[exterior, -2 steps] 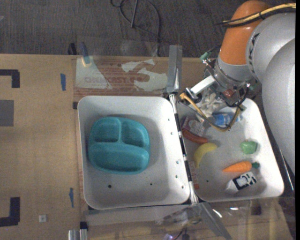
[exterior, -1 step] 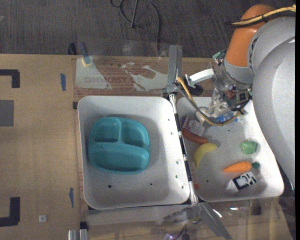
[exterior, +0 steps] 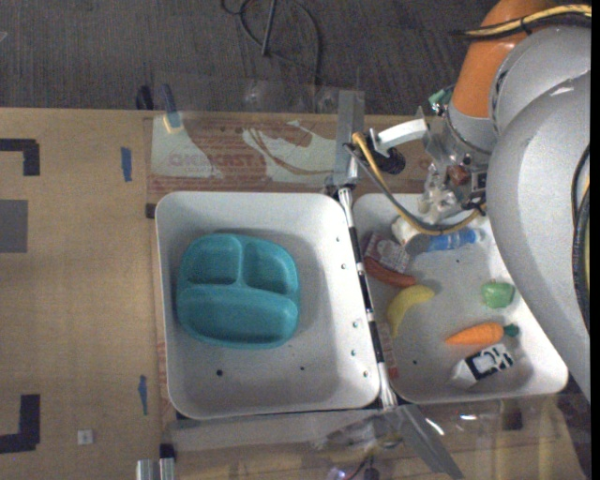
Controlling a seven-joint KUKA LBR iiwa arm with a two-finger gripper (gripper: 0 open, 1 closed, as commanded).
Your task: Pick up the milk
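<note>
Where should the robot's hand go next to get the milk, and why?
Probably slide toward the near corner of the right bin, then lower. The gripper hangs over the far end, by the blue bottle, while what looks like the milk carton lies at the near end, just past the carrot.

Robotics lab: taped cardboard bench (exterior: 75, 281), two white bins (exterior: 253, 211), grey arm (exterior: 544, 187), loose cables (exterior: 272, 28).
</note>
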